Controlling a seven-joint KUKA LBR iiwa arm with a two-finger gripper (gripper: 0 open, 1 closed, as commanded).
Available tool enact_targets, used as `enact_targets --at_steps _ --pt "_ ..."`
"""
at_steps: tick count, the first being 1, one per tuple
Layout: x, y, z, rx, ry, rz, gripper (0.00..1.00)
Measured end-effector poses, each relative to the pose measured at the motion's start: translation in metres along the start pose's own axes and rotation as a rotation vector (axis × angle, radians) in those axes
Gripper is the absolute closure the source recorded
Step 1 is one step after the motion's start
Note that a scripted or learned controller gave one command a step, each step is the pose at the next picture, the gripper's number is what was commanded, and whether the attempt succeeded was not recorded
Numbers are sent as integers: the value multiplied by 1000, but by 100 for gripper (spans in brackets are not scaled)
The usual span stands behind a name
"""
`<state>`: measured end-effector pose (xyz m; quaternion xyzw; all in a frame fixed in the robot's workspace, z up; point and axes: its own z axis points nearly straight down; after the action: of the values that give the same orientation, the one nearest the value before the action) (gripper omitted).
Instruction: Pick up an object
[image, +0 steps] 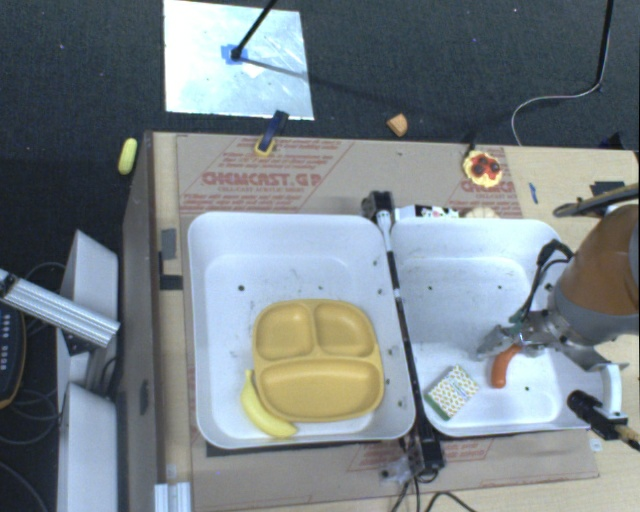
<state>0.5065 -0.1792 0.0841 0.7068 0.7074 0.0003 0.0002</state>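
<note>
An orange carrot-shaped object lies on the floor of the right bin, near its front right. My gripper hangs low over the bin, right at the upper end of that orange object and touching or nearly touching it. A green-and-white patterned packet lies at the front of the same bin, left of the orange object. In the left bin sits a yellow divided plate with a yellow banana against its front left edge.
The arm's orange band and grey wrist stand over the right bin's right wall. A black-and-white part juts over the front right corner. Behind the bins, the bench carries a toy pizza and a blue-yellow clip.
</note>
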Motion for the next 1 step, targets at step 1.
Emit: enact_targets --at_steps 1 --pt "0 1 -11 -3 -1 0 100"
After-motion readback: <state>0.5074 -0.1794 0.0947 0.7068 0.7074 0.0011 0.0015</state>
